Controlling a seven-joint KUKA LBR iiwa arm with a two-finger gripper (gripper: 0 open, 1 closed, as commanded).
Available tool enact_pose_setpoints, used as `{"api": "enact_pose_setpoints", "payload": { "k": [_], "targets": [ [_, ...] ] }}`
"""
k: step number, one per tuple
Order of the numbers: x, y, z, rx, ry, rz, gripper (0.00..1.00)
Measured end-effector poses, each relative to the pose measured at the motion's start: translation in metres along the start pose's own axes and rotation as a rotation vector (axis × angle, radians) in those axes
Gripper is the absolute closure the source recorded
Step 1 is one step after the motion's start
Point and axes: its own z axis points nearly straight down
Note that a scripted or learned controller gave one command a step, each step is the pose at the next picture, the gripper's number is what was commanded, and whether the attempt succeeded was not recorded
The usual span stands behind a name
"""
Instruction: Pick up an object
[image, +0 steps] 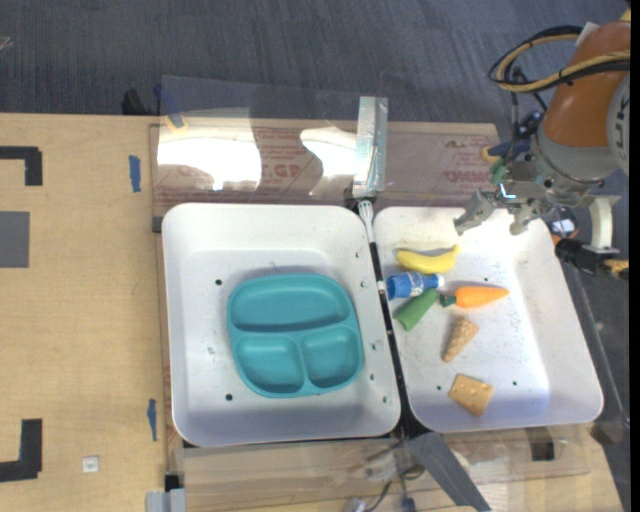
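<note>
Overhead view of the two white bins. The right bin, at centre right of the frame, holds a cluster of small toy foods: a yellow banana near its upper left, a blue-capped tube just below it and touching the divider side, a green piece beside the tube, an orange carrot to their right, a tan cone lower down, and a tan block near the bottom edge, well apart from the rest. The left bin carries a teal divided tray. The gripper hangs over the upper edge of the right bin, its two fingers spread apart with nothing between them. The items are probably light, rigid and smooth, so liable to slip or roll; the isolated tan block offers flat opposing faces, while the carrot is best pinched across its thick middle.
</note>
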Motion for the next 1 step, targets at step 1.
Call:
{"api": "enact_pose_setpoints", "payload": {
  "k": [1],
  "targets": [
    [0.0008, 0.0014, -0.0115, -0.004, 0.0, -0.002, 1.0]
  ]
}}
